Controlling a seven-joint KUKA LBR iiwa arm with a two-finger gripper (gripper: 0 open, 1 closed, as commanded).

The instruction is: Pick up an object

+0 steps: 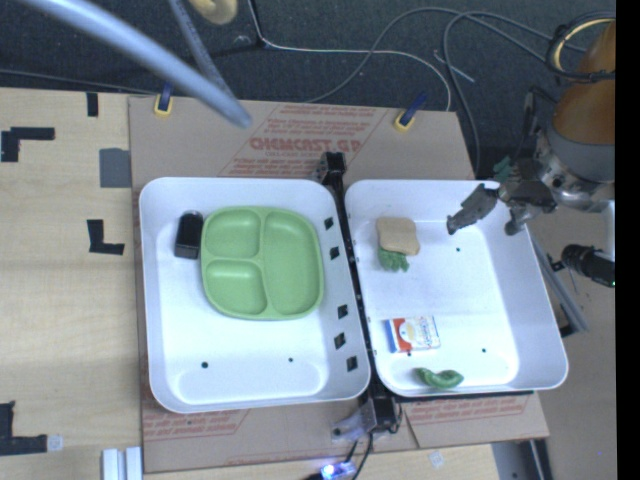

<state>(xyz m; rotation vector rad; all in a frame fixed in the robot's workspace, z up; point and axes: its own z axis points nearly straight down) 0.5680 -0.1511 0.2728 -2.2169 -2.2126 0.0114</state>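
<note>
Camera view: bench (60, 298) of pale wood, with a brown cardboard sheet (300, 138) laid under two shallow white bins side by side. Left bin (170, 368) with a green divided plate (263, 264) near its middle and a small black block (188, 235) just beside the plate's left edge. Right bin (500, 308) with four small things, well apart from the gripper: a tan sandwich-like piece (397, 233) near the upper left corner, a green leafy bit (393, 260) touching its lower edge, a small red, white and blue packet (413, 333) lower down, and a green pod-shaped piece (440, 377) near the front wall. Grey arm (585, 118) with an orange band at the right, reaching over the right bin's upper right corner. Gripper (487, 211) above that corner, its two dark fingers (466, 211) spread apart, nothing between them. Thin cables (420, 38) across the dark floor behind the bench.
</note>
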